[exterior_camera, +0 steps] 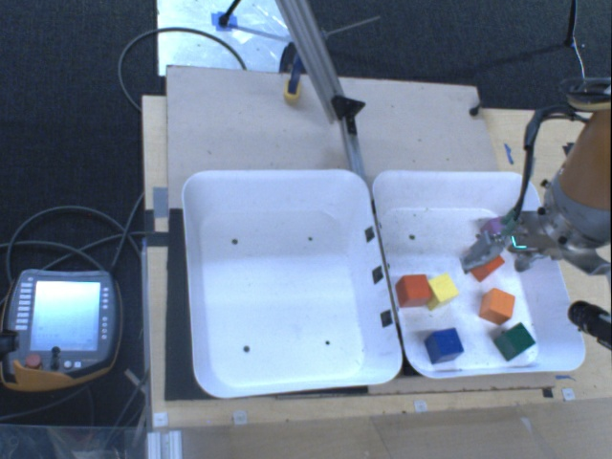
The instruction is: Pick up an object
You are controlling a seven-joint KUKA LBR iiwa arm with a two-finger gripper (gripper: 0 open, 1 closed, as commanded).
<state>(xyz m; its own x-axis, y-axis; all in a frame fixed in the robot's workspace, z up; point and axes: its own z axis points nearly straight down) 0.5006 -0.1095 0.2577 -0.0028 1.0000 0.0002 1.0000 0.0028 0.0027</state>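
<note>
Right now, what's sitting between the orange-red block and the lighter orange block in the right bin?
A yellow block lies between the orange-red block and the lighter orange block in the camera view, touching the orange-red one.

Pale wooden bench (287, 419) bearing two shallow white bins side by side, left bin (277, 285) and right bin (430, 199) touching along one edge, over a dark mat (177, 371), behind them a beige board (249, 122).
</note>
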